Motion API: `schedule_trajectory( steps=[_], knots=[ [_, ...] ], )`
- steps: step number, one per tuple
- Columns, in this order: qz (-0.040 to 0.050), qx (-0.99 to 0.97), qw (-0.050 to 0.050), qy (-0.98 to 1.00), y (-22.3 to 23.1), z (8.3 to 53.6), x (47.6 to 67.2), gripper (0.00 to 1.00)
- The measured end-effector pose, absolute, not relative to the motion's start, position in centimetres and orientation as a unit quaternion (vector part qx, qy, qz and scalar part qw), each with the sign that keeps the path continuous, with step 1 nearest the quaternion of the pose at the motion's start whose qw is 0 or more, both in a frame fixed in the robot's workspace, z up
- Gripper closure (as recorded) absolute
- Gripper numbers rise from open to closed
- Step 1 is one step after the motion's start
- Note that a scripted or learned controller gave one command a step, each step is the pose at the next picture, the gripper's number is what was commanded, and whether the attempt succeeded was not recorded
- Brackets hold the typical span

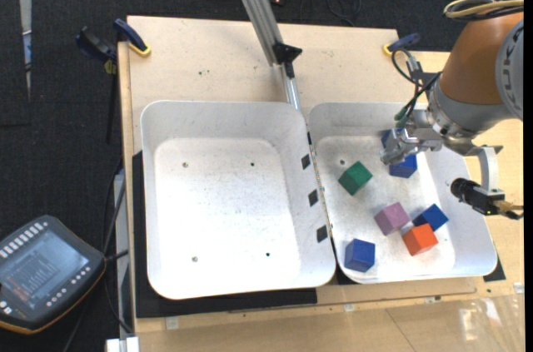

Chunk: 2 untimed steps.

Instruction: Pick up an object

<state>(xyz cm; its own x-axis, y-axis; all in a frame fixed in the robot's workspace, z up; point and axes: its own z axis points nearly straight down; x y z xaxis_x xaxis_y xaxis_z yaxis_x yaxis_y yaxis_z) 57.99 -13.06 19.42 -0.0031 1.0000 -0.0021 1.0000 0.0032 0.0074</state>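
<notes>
Blocks fill your right bin (475, 263). Nearest you sits a blue cube (360, 254) by the front wall, then an orange cube (420, 239) touching a second blue cube (432, 217), with a purple cube (391, 218) just beside them. Further back a green cube (356, 177) lies tilted. Beyond it the gripper (400, 149) hangs right over another blue block (404, 167), touching or nearly so; you cannot tell whether it grips it. The left bin (158, 176) lies beside.
</notes>
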Motion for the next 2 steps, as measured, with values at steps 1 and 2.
schedule_trajectory(
  steps=[1,2],
  knots=[
    [0.0017,0.706,0.003,0.708,-13.1,23.9,58.2,1.0],
    [0.0017,0.706,0.003,0.709,-13.1,29.2,58.3,1.0]
  ],
)
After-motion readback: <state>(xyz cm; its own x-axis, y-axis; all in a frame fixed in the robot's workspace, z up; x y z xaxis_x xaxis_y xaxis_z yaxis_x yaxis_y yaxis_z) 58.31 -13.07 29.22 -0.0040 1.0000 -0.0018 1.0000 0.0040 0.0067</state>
